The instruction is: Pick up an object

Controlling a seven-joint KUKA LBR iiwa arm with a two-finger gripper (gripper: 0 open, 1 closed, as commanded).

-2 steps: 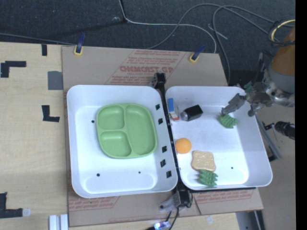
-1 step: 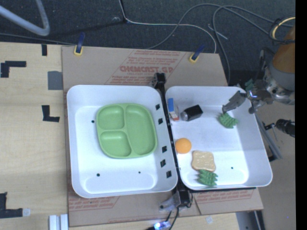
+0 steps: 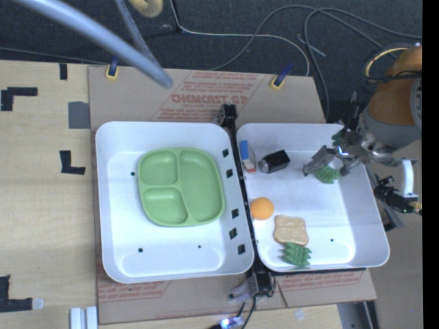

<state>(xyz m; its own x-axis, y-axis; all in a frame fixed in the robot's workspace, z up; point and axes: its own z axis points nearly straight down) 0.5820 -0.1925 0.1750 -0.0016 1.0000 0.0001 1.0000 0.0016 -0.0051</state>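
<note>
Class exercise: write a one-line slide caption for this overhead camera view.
Gripper over a green toy in the right bin, near a bread slice and an orange ball; green divided plate in the left bin.

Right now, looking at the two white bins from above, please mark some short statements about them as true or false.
1. The green divided plate lies in the left white bin. True.
2. The orange ball lies on the green plate. False: it lies in the right white bin, near the divider.
3. The slice of toast is beside a green leafy toy. True.
4. The small black block lies in the left bin. False: it lies in the right one.
5. The gripper is above the left bin. False: it is at the right bin's far corner.
</note>
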